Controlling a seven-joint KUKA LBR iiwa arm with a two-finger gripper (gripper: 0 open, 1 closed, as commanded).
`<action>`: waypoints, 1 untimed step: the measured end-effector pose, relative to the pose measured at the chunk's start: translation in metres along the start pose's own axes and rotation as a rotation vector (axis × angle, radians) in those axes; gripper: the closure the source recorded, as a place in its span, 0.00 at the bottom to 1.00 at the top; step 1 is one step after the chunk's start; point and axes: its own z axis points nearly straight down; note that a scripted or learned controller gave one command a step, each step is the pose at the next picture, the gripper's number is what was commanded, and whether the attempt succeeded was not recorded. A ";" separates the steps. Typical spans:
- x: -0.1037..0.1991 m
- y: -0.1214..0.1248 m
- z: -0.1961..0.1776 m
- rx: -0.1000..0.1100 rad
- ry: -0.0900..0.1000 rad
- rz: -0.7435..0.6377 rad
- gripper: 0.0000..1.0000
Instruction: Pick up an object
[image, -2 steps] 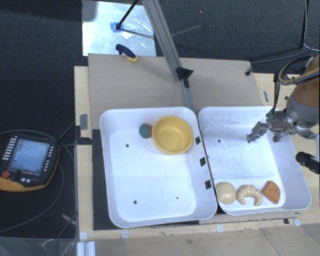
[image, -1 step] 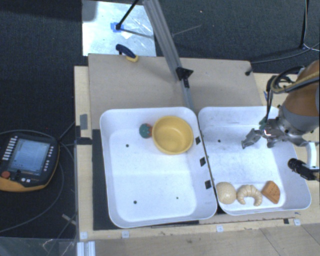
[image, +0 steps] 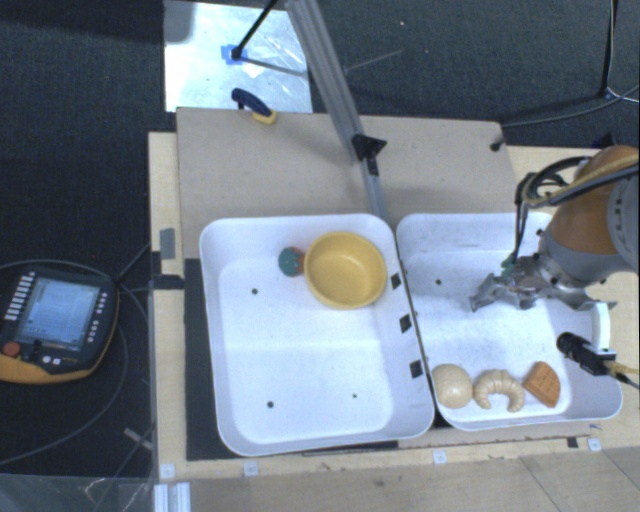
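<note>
Picking should target the croissant (image: 500, 389), lying at the lower right of the frame between a pale roll (image: 451, 385) and a waffle piece (image: 543, 383) along the right bin's (image: 450, 250) bottom edge. The gripper (image: 490, 295) hovers above them, fingers apparently apart and empty; it should descend centred, avoiding the neighbours.

Yellow bowl (image: 346, 269), green ball (image: 291, 261), tan croissant (image: 500, 389), orange waffle (image: 543, 383), white bins (image: 300, 420)
</note>
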 end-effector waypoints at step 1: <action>-0.001 0.002 -0.013 -0.006 -0.001 0.000 1.00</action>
